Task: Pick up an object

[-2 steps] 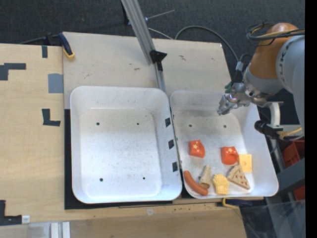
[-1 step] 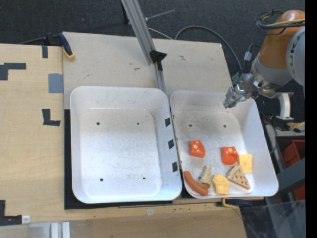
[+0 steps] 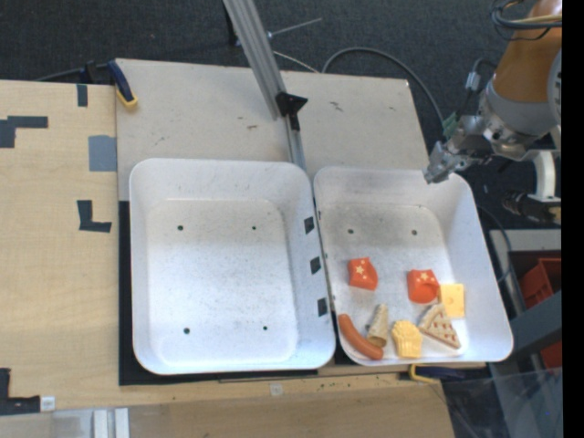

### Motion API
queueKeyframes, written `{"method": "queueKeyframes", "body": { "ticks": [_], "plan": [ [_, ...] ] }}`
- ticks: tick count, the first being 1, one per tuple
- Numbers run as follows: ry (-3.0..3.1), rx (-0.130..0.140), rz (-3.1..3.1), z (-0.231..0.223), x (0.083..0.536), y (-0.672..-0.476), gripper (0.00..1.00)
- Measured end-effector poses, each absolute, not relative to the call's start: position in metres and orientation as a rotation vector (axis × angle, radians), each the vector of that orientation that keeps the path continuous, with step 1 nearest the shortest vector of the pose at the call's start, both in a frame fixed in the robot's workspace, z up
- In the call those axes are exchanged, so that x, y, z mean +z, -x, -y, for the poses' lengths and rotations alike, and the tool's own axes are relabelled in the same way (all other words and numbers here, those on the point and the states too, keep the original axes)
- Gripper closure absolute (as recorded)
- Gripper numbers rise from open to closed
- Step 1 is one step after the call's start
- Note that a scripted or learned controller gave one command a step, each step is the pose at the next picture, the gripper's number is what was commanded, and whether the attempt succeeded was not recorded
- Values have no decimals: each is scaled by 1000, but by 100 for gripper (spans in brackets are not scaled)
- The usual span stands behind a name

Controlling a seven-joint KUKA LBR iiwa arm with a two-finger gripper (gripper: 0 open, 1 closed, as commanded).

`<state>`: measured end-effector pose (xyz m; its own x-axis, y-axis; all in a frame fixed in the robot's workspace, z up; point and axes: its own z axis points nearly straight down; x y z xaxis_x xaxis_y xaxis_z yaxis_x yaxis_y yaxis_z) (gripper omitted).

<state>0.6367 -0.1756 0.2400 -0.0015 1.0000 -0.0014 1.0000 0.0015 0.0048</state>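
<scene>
The right bin [image 3: 456, 199] holds several small toy foods near its front: a red block with a star [image 3: 362, 273], a red-orange piece [image 3: 422, 286], a yellow cube [image 3: 452, 299], a pizza-like wedge [image 3: 441, 328], a yellow corn piece [image 3: 406, 339], a beige piece [image 3: 378, 318] and a sausage [image 3: 359, 337]. My gripper [image 3: 439, 169] hangs over the back right corner of this bin, well away from the toys. Nothing shows between its tips.
The left bin [image 3: 146, 245] lies beside the right one, with black clips along the shared rim. A slanted metal rail [image 3: 262, 57] crosses the bench behind the bins. A yellow-blue clamp [image 3: 122, 85] sits at the back left. A cable loops behind the right bin.
</scene>
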Motion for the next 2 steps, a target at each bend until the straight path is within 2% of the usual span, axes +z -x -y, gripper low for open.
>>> {"method": "queueKeyframes", "body": {
  "ticks": [1,2],
  "plan": [
    [-2216,-1,-2230,119,228,-639,100],
    [-2214,1,-2232,56,227,-651,100]
  ]
}}
